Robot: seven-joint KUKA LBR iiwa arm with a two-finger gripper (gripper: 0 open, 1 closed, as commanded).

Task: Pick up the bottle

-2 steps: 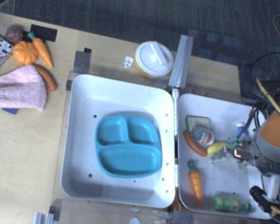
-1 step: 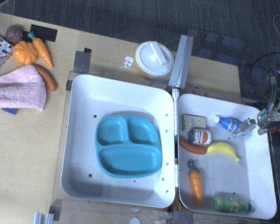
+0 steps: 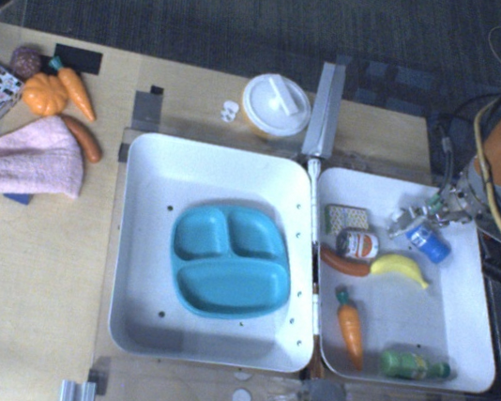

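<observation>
The green bottle lies on its side at the near edge of the right bin, long axis running left-right (cap to the right), well apart from the gripper, which hangs over the bin's far side by a blue can, its state beyond telling.

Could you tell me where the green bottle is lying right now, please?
The bottle lies on its side in the right bin, near its front right corner, just right of the carrot.
</observation>
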